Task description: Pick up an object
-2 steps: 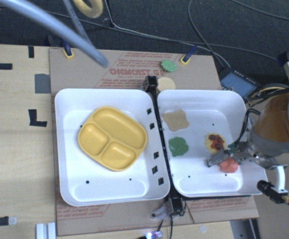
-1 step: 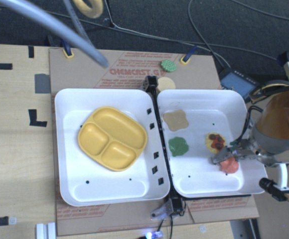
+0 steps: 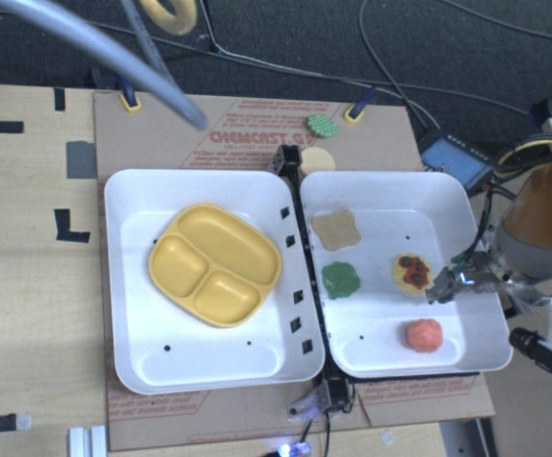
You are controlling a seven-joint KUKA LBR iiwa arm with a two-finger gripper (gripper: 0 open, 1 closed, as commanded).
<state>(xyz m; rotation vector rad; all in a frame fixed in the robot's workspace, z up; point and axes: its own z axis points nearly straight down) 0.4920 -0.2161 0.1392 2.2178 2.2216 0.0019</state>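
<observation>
Likely target: small yellow pizza piece [image 3: 413,273] with red topping, right side of the right bin [image 3: 447,196], just left of the gripper [image 3: 444,288]. Looks light, flat, probably soft toy food; take it across the edges, top down. Gripper sits low at the bin's right wall, tips near the piece; whether they are spread or pressed together I cannot tell, too blurred. Red ball [image 3: 424,335] nearer, green lump [image 3: 340,279] and tan square [image 3: 335,228] left. Yellow divided plate [image 3: 215,264] in the left bin [image 3: 124,255].

Red lettering on the cardboard sheet [image 3: 247,131] above the bins reads roughly "CHEMCAST".
</observation>
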